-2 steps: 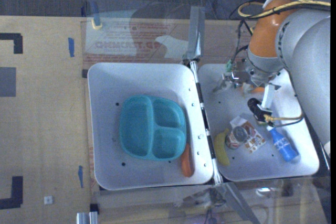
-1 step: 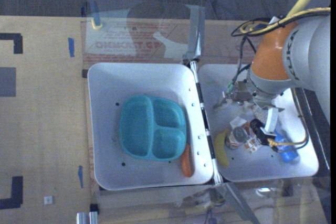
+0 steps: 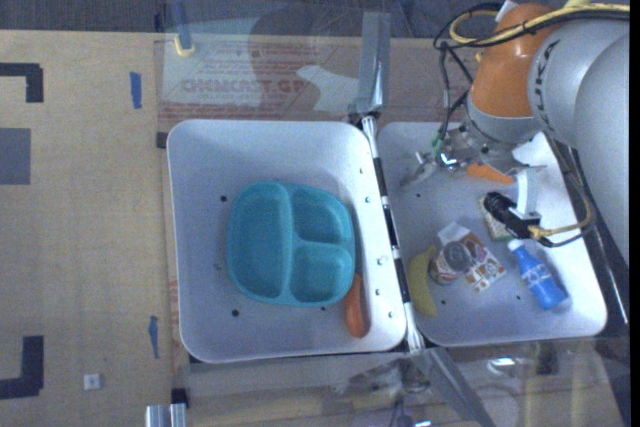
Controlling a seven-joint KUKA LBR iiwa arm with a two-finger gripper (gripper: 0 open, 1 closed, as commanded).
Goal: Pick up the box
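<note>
The grey arm (image 3: pixel 575 75) reaches in from the right, its orange band (image 3: pixel 505 87) just above the wrist. It holds the jaws low over the far left part of the right bin (image 3: pixel 592 313), near the wall shared with the left bin (image 3: pixel 195 315). The wrist and cables crowd the tip, so I cannot tell whether the jaws are apart or together.

The box (image 3: pixel 480 267) lies on the floor of the same bin, below the jaws in the view and slightly to their right, well apart from them. It looks like a small printed carton lying flat and turned at an angle. A round, dark-topped thing, possibly a can (image 3: pixel 455 257), is touching or resting on its left end.

A banana (image 3: pixel 420 287) curves along the bin wall, below the jaws and just left of the box. A blue bottle (image 3: pixel 540 279) lies on its side to the right of the box, farther from the jaws. A small orange piece (image 3: pixel 490 172) sits just right of the jaws, close to them.

In the left bin, well to the left of the jaws and lower, is a teal divided plate (image 3: pixel 292 243). A carrot (image 3: pixel 355 309) lies by its lower right edge. Both bins stand on a pale desk (image 3: pixel 80 215).
</note>
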